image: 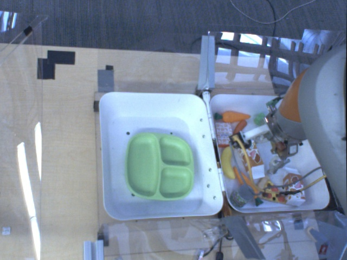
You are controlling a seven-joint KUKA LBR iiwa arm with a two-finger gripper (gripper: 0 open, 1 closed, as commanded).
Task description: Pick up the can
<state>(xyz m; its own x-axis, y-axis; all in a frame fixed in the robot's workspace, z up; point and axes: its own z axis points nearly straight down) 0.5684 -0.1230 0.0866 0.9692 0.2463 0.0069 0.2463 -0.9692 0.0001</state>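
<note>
One pincer (277,151) low among right-bin clutter.

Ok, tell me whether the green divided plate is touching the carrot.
Apart. The camera view shows the green divided plate lying in the left bin, while the carrot lies in the right bin, with both bin walls between them.

You have one fixed camera, mounted above the surface (65,145) and looking down on it at a slant. It sits far enough back to take in both white bins whole: the left bin (157,104) near the middle of the view and the right bin (320,196) toward its right side. Dark carpeted floor (135,15) runs along the top, so the camera faces across the surface toward that floor. The arm (325,118) enters from the right, looming large and close to the lens.
</note>
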